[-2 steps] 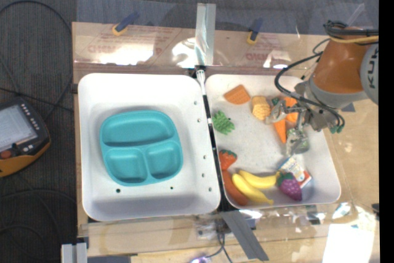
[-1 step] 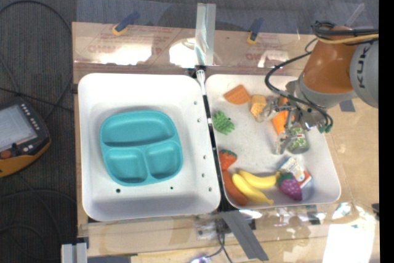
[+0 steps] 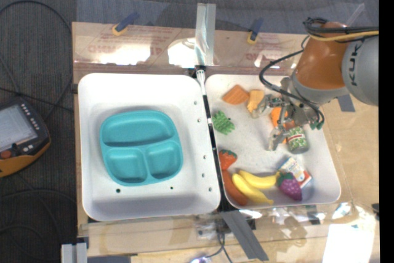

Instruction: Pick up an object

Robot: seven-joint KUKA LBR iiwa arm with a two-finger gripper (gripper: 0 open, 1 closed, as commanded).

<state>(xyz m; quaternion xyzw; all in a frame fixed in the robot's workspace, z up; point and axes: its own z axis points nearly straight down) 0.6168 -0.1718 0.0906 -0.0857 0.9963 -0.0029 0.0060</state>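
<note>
Camera view: the gripper (image 3: pixel 284 130) hangs low in the right bin (image 3: pixel 326 160); I cannot tell its state. A small can (image 3: pixel 298 142) sits just beside it, likely light, stiff and smooth, best pinched across its round sides. Further off lie bananas (image 3: pixel 255 185), grapes (image 3: pixel 291 187) and a green toy (image 3: pixel 223 123). The left bin (image 3: pixel 92 95) holds a teal tray (image 3: pixel 141 146).

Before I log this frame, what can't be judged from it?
- Gripper finger state: blurred against the toys beneath, camera view.
- Orange item under the wrist: partly covered by the gripper.
- Small can label: too small to read.
- Arm: cut off by the right edge.
</note>
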